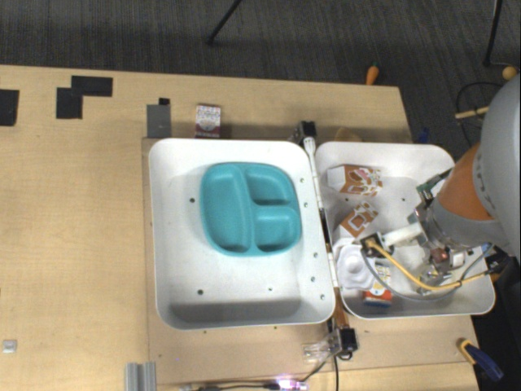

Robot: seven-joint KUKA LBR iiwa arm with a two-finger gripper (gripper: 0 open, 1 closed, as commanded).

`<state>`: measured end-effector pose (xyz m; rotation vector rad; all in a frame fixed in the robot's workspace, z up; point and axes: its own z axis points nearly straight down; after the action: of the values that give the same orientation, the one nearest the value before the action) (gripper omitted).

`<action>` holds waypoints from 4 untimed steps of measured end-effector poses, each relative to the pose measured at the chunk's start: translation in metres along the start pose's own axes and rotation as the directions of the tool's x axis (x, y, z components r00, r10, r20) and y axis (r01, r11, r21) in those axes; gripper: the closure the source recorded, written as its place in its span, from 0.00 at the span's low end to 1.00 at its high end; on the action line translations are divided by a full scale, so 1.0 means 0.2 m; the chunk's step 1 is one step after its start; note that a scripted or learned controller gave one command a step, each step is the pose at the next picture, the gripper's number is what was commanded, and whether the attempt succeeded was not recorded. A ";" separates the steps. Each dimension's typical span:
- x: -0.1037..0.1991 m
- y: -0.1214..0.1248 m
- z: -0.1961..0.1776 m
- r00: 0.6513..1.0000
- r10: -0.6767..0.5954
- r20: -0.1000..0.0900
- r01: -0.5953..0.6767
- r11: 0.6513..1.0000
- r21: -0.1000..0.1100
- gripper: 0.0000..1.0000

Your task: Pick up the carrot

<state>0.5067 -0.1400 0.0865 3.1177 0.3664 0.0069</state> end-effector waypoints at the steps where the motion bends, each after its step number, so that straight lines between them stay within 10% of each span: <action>1: 0.00 0.00 0.00 1.000 -0.001 0.000 0.001 1.000 0.000 0.00; 3: 0.15 -0.24 0.00 1.000 0.022 0.001 -0.022 1.000 0.003 0.00; 4: -0.02 -0.29 -0.01 0.994 -0.107 -0.004 0.107 0.994 0.003 0.00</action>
<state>0.4901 -0.0835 0.0873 3.0965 0.5336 0.0124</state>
